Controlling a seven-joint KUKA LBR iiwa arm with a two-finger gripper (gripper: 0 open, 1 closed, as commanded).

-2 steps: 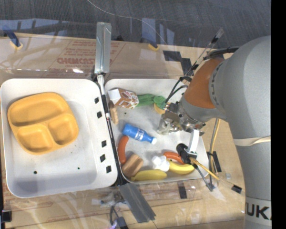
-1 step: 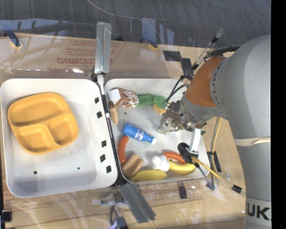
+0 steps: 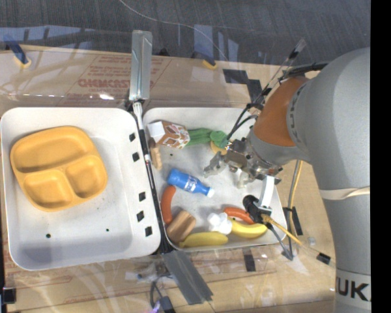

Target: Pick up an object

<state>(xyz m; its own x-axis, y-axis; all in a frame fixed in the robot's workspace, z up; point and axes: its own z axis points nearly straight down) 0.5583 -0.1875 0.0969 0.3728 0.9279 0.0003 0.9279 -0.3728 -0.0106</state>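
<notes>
The grey arm with the orange band [image 3: 280, 119] is reaching in from the right and is hanging over the right-hand shallow white bin [image 3: 202, 117], its metal two-finger hand [image 3: 229, 166] sitting low above the bin's middle-right floor. Whether the hand is apart or together cannot be told from this angle; nothing is visibly lying between its tips. Candidate objects are all lying in the right bin. A blue plastic bottle with a white cap [image 3: 189, 183] is lying on its side near the centre, just left of the hand and apart from it. A green leafy toy vegetable [image 3: 205, 137] is resting along the far wall, beside a small brown-and-white box printed like a house [image 3: 172, 135]. An orange-red sausage-shaped toy [image 3: 167, 203] is lying next to the left wall, with a brown cylindrical block [image 3: 181, 225] just below it. A yellow toy banana [image 3: 205, 239] is lying along the near wall, a second yellow banana [image 3: 249, 230] to its right, with a small white item [image 3: 218, 223] between them. The left-hand white bin [image 3: 65, 246] is holding a yellow three-compartment plastic tray [image 3: 57, 167] in its upper left part. Both bins are sitting side by side on the brown tabletop [image 3: 72, 67].
</notes>
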